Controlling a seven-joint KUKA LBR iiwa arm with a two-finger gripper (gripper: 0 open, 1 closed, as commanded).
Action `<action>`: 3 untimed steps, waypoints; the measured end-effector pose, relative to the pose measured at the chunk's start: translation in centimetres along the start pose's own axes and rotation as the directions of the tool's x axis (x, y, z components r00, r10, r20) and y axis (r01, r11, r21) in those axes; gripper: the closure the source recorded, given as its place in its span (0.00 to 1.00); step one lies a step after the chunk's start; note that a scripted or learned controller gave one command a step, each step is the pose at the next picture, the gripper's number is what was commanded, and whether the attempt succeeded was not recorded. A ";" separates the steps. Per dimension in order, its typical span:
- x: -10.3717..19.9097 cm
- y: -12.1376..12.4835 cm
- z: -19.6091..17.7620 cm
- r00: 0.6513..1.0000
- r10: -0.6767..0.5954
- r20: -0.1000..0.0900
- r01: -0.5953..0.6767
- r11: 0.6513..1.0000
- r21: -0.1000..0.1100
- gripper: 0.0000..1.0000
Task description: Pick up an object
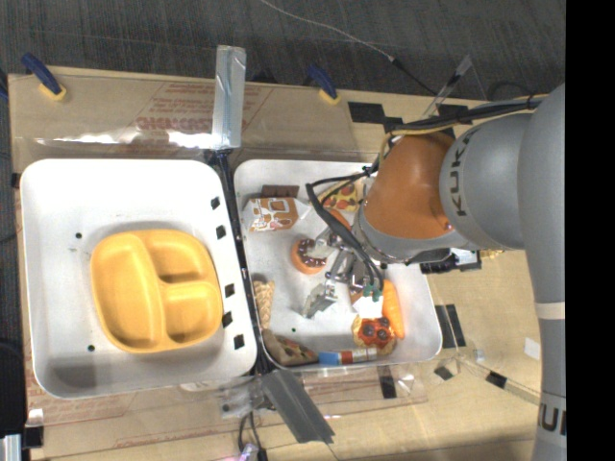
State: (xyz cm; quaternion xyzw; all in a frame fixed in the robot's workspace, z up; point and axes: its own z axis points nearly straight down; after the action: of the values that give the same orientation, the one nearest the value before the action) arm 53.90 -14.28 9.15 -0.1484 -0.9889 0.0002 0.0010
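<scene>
The grey arm with its orange band reaches into the right white bin (423, 327), and the two-finger gripper (327, 294) hangs low over the bin's middle. I cannot tell if the claw is open or closed. No object is seen inside it. Near it lie a round pink doughnut toy (309, 254) and an orange carrot toy (391, 307). The yellow divided plastic tray (154, 289) sits in the left bin. I think the claw should centre over one separate item, then descend straight.
</scene>
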 end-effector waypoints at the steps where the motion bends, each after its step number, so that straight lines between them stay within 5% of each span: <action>1: -7.6 6.2 0.0 0.997 0.078 -0.003 -0.078 0.997 0.001 0.00; 2: -3.4 1.4 0.0 0.998 -0.069 0.001 0.069 0.998 0.000 0.00; 3: -1.8 -1.7 0.0 1.000 -0.016 0.001 0.016 1.000 -0.001 0.00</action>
State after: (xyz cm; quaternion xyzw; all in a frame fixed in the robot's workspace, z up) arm 55.14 -16.47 9.19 -0.1405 -0.9901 -0.0003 0.0005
